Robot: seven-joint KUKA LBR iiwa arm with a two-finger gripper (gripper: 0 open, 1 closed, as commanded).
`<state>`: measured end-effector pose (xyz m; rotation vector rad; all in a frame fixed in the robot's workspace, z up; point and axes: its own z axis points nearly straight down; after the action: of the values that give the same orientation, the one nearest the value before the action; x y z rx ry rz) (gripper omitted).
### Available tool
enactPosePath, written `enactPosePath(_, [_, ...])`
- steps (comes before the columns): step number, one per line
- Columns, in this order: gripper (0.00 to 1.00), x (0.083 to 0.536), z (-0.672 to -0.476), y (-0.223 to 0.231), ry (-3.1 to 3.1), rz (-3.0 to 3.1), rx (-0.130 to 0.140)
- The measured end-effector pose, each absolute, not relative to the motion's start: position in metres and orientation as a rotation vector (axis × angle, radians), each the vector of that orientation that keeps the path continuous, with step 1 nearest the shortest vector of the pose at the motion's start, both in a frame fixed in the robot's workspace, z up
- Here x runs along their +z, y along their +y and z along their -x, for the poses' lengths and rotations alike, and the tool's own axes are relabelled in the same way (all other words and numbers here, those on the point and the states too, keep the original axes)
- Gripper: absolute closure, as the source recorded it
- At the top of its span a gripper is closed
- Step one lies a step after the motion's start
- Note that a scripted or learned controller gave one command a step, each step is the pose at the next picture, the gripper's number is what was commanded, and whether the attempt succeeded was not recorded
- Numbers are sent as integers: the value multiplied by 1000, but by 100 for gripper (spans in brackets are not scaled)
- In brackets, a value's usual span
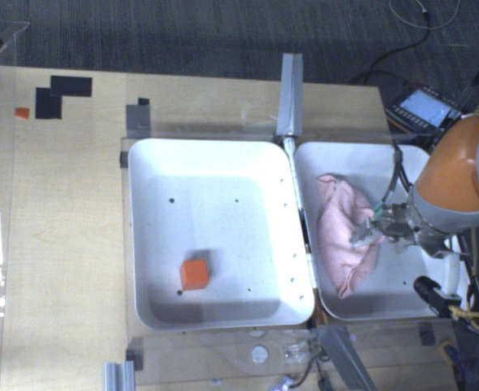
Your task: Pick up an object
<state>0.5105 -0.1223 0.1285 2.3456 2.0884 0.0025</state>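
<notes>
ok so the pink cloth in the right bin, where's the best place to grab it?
Take the pink cloth from above at its bunched right edge, beside the gripper. The folds there rise as a ridge the fingers could probably pinch; the flatter parts offer less to close on. It lies crumpled, lengthwise along the right bin.

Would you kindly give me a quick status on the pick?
Tool low in right bin, at pink cloth's edge. Grip unconfirmed. Orange block alone in left bin. Nothing obstructing.
</notes>
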Motion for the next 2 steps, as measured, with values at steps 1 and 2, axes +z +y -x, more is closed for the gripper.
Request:
enactPosePath(1, [0,258,-493,-166,1937,-2463,9])
enactPosePath(2, [0,167,-526,-111,1968,-2447,3])
